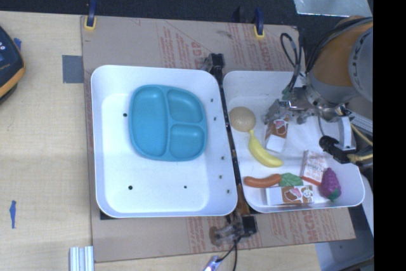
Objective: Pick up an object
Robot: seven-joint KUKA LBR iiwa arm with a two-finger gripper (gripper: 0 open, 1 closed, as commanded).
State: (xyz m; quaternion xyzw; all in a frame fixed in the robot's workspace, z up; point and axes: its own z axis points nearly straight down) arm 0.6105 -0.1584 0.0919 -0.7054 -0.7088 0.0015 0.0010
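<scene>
I reach in from three o'clock, my grey arm with its orange band [339, 63] hanging over the upper right of the right-hand bin [254, 82]. My gripper [283, 112] is low over that bin's upper middle, and I cannot tell how it is set, because the metal parts and cables around it blur together from this height. Just at its six o'clock lies a small white-and-brown packet [277, 134], very close to the tips, though I cannot make out whether anything touches it. At the gripper's nine o'clock sits a round beige ball [242, 118], near the bin's left wall. A yellow banana [262, 153] curves from beneath that ball toward five o'clock, just beside the packet. Lower down, an orange-red sausage [261, 181] lies crosswise, with a green piece [291, 179] at its three o'clock end. Below them a flat carton with red print [290, 195] rests along the bin's near wall. Toward four o'clock from my gripper lies another small packet with a red-and-white pattern [313, 168], and a purple bunch of grapes [330, 183] sits just beside it in the lower right corner. The left-hand bin [111, 136] at nine o'clock holds a blue divided plate [168, 122], which lies flat in its upper half, well apart from my gripper.
</scene>
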